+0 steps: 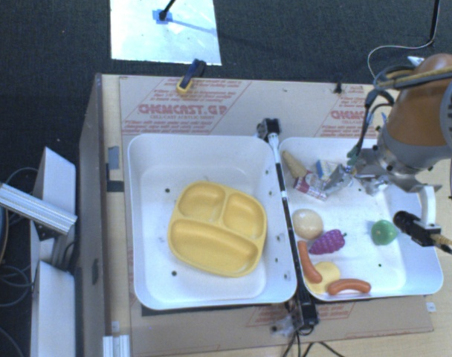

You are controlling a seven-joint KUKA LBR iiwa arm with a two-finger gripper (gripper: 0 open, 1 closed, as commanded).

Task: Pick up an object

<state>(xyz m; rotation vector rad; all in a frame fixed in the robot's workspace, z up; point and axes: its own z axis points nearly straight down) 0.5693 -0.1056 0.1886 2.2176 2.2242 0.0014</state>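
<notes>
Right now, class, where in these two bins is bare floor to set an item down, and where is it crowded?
Bare: the left bin floor around the yellow tray, widest along its left wall; the right bin floor between the green ball and sausage. Crowded: the right bin's left side, around the purple grapes.

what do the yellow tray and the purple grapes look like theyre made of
Yellow tray: looks like moulded plastic, smooth with a soft sheen, uniform colour, rounded compartment ridges. Purple grapes: probably toy plastic or rubber, bumpy moulded surface in one flat colour; too small to say which.

Dark carpet point(47, 43) — perhaps — with a pale sheet point(165, 21).
</notes>
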